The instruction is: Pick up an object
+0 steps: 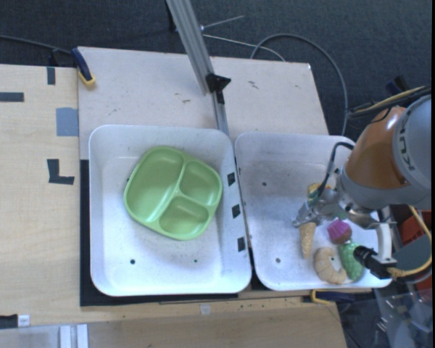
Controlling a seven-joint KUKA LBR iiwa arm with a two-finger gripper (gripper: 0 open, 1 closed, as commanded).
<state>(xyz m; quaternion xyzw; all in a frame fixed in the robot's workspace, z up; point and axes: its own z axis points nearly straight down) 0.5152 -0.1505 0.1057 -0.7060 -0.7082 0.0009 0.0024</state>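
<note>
Camera view. Two white bins sit side by side on the bench. The left bin [101, 194] holds one green plate [174, 192] with three compartments, lying flat and slightly rotated, near the bin's centre. The plate is well apart from every other object.

The right bin [275, 187] serves as the landmark for all that follows. The arm [391, 158] enters over the bin's right wall, its orange band above the bin's right edge. The gripper [313, 212] hangs low over the bin's right half, just left of the arm's wrist. Its opening cannot be determined: the tips are small, dark and partly masked by the wrist housing. No object can be confirmed between them.

The loose objects are grouped in the bin's lower right corner:
- A tan cone [307, 239], long and narrow, lies just below the gripper, its upper end at or very near the gripper tips. Contact cannot be confirmed.
- A magenta block [339, 230] lies just right of the cone.
- A beige bread piece [328, 264] lies against the bin's near wall, below the cone.
- A green item [350, 262] lies just right of the bread, touching it.
- A small yellow object [314, 191] shows just above the gripper, partly hidden.

The bin's left half is bare floor with a few dark specks.
</note>
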